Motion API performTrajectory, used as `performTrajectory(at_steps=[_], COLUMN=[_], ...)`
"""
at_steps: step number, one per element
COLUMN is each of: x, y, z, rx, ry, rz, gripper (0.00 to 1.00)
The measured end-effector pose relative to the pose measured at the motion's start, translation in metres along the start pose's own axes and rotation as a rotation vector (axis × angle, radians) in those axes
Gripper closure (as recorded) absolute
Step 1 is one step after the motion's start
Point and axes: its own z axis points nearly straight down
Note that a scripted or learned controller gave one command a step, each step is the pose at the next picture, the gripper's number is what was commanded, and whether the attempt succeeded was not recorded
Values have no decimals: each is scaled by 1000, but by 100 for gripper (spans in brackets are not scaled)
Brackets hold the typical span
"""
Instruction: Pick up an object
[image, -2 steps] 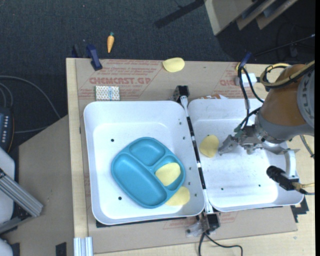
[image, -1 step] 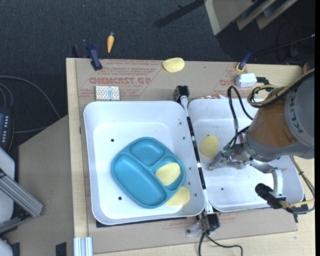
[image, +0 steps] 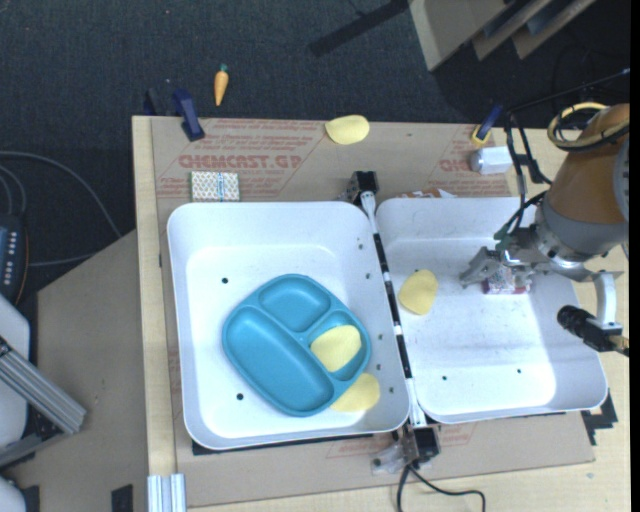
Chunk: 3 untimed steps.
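The gripper (image: 497, 270) hangs low in the right bin (image: 480, 400), fingers spread and gripping nothing. The nearest candidate, a yellow chip (image: 418, 292), lies just left of the gripper, untouched. Nothing is lifted yet; grasping and raising remain.

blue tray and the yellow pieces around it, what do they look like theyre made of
Blue tray: likely moulded plastic, with a smooth, slightly glossy surface, rounded compartments and uniform colour.
Yellow pieces, one in the tray, one beside it, one in the right bin: matte, thin and flat with soft, irregular edges; possibly foam, rubber or felt. The look leaves it open.
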Motion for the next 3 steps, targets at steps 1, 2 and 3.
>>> performTrajectory(at_steps=[1, 2, 3], x=[70, 69, 70], y=[-6, 8, 9], z=[-2, 46, 36], rx=[5, 2, 0], ry=[5, 3, 3], rz=[-3, -1, -2], gripper=[0, 0, 100])
